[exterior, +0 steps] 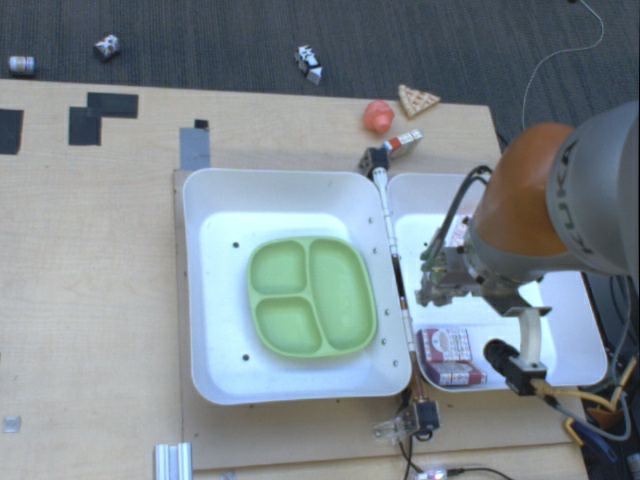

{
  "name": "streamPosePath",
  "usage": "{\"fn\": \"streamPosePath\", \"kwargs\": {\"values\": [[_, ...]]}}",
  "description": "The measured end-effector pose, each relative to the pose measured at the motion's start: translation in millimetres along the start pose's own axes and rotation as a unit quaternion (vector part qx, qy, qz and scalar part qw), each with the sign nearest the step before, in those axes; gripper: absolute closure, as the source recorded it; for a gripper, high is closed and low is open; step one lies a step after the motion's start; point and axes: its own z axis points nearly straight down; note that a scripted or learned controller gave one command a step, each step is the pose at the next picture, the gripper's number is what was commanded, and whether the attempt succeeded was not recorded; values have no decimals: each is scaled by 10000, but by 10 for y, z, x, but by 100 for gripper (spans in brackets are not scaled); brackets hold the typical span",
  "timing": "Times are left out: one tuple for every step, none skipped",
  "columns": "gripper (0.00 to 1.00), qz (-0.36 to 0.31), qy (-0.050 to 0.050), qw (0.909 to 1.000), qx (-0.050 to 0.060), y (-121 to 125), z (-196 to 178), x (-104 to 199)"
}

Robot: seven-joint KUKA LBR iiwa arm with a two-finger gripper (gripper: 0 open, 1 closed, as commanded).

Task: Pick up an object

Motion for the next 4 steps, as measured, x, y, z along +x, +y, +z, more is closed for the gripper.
{"fn": "streamPosePath", "kwargs": {"values": [[100, 9, -15, 10000, 4, -55, 10, -806], [100, -1, -2, 10000, -1, -52, -474, -37], [100, -2, -11, 10000, 8, 1085, -12, -262], [100, 10, -5, 10000, 10, 180, -89, -39]]}}
